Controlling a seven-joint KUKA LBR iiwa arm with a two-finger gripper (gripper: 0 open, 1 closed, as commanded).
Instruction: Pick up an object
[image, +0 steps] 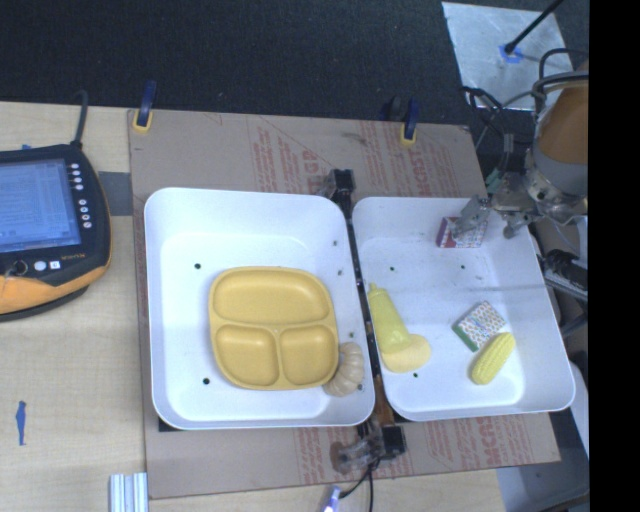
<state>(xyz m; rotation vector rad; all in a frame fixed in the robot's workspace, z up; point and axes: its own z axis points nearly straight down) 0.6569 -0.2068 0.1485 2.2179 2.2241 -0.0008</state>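
Gripper (462, 232) over right bin (520, 400) far corner, partly blurred; grip state unclear. Arm (560, 140) cut off at edge.

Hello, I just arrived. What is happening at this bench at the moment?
A grey robot arm with an orange band reaches in from the right, and its gripper is over the far part of the right bin, at a small pink and white item. Whether it holds it is unclear. A yellow bottle, a toy corn and a checkered block lie in that bin. The left bin holds a yellow divided plate.
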